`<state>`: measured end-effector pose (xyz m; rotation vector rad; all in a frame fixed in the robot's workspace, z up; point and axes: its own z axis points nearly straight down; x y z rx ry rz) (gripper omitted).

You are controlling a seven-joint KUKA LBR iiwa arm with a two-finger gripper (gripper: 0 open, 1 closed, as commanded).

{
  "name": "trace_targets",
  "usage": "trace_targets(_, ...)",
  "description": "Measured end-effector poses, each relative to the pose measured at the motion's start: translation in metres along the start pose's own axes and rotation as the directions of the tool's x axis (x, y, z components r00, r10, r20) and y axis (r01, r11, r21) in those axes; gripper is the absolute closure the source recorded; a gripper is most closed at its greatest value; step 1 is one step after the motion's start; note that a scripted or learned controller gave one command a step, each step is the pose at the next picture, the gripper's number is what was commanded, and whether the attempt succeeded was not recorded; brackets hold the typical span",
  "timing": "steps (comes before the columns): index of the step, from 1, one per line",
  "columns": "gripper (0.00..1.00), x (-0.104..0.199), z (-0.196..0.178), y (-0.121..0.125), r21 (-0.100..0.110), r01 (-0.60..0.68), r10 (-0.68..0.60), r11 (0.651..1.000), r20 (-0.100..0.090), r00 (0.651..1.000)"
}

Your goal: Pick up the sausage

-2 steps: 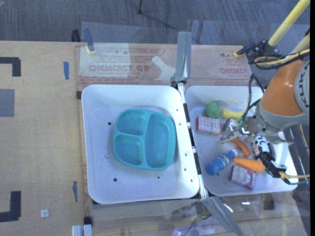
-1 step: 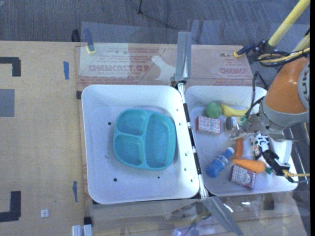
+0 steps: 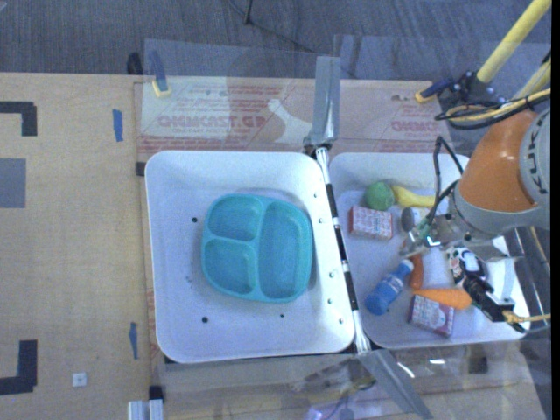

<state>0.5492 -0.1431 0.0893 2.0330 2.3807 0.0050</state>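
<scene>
My gripper [image 3: 426, 237] hangs over the crowded right bin [image 3: 385, 335]; its grasp I cannot tell, and neighbours like the blue bottle [image 3: 388, 288] could get snagged instead.

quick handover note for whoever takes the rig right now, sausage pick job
Gripper: low over the right bin, among the items; whether it is open or shut cannot be told from this view.
Sausage: not identified with confidence. A short orange piece lies just below the gripper, beside the blue bottle; it may be it.
Left bin holds only the teal divided plate.
Done: arm is over the right bin. Nothing is seen held.
Left: confirm the target, grasp it, lift it.
</scene>
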Motion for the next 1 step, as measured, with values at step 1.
trace_targets(1,1.00,0.0616,-0.1444,-0.0084,0.009,-0.045,0.045,0.999,-0.005,0.999)
